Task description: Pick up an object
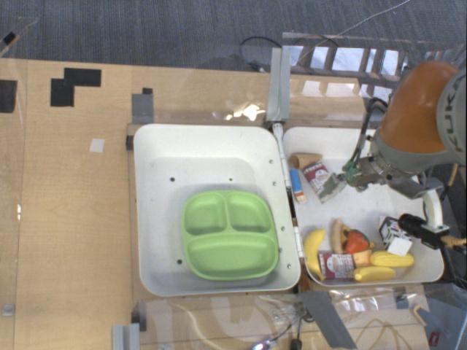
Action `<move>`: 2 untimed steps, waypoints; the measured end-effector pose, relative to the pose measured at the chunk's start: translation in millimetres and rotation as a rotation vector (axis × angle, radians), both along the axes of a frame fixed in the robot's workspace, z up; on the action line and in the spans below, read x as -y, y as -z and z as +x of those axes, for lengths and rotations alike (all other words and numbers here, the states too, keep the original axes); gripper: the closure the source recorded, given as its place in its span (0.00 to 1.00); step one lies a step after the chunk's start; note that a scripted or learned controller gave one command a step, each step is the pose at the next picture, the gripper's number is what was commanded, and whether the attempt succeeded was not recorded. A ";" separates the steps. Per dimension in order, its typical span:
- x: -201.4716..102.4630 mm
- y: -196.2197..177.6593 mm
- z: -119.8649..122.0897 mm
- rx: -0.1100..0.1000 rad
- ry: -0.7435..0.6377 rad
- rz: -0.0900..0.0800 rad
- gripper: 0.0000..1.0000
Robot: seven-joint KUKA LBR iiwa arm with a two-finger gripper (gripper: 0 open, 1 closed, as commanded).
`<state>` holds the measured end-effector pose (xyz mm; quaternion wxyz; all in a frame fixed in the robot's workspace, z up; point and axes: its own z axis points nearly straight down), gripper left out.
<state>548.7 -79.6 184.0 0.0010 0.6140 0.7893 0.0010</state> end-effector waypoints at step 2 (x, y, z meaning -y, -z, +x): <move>13.5 88.9 78.4 0.005 -0.161 -0.002 0.00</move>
